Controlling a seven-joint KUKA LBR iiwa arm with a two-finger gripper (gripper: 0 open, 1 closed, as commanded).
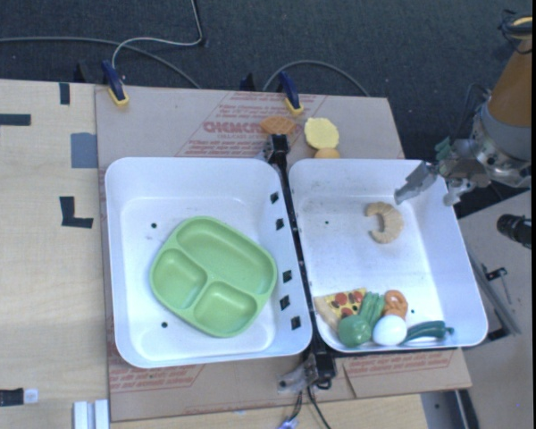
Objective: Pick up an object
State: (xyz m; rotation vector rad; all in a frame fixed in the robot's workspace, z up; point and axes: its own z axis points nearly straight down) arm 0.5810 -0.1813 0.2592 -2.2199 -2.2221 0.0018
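We hover our spread, empty end effector (431, 183) at frame right, approaching; next, descend onto the croissant (385, 222).

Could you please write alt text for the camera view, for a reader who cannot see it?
A robot arm's gripper hovers at the right bin's far right rim, near a tan croissant; toy foods cluster in that bin's near corner. The left bin holds a green divided plate.
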